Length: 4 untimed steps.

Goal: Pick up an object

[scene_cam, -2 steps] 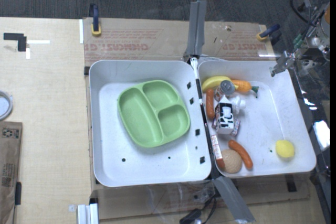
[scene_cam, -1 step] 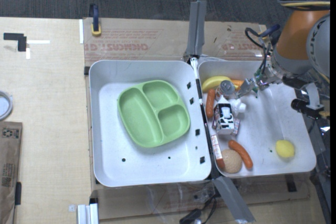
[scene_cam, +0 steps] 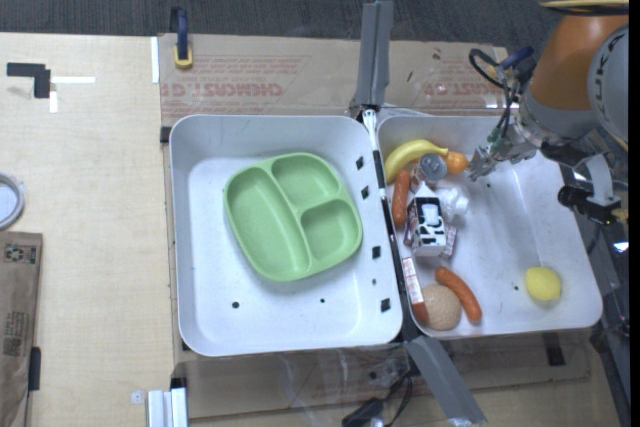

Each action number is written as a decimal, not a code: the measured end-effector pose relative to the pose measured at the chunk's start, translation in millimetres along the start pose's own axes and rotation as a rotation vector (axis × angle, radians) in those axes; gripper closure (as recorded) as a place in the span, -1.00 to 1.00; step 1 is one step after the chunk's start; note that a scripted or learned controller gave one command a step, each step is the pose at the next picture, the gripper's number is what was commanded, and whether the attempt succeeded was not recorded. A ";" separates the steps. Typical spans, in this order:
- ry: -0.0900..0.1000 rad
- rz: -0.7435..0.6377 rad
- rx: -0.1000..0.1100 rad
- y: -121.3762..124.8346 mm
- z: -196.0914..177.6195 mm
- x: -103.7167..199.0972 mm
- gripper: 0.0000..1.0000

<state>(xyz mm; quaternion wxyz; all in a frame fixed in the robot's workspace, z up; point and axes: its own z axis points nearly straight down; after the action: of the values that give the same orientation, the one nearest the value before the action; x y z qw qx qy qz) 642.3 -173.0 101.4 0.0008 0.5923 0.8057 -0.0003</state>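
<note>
The gripper [scene_cam: 482, 162] hovers in the right bin [scene_cam: 570, 315] just beside the banana [scene_cam: 408, 155]; its grip can't be told. Approach step; next, descend onto the banana.

Bright even overhead light, soft shadows, slight blur.

A green divided plate [scene_cam: 293, 214] lies in the left bin [scene_cam: 190, 245]; tape roll [scene_cam: 8, 203] at bench edge.
</note>
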 end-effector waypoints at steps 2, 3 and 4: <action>-0.006 0.257 -0.019 2.4 -37.1 76.7 1.00; -0.009 0.259 -0.016 0.8 -35.7 74.9 -1.00; -0.007 0.271 -0.031 10.6 -25.6 68.7 -1.00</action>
<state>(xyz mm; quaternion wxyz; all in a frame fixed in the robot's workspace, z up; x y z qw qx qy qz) 631.9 -104.3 127.0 0.0128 0.6958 0.7181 0.0100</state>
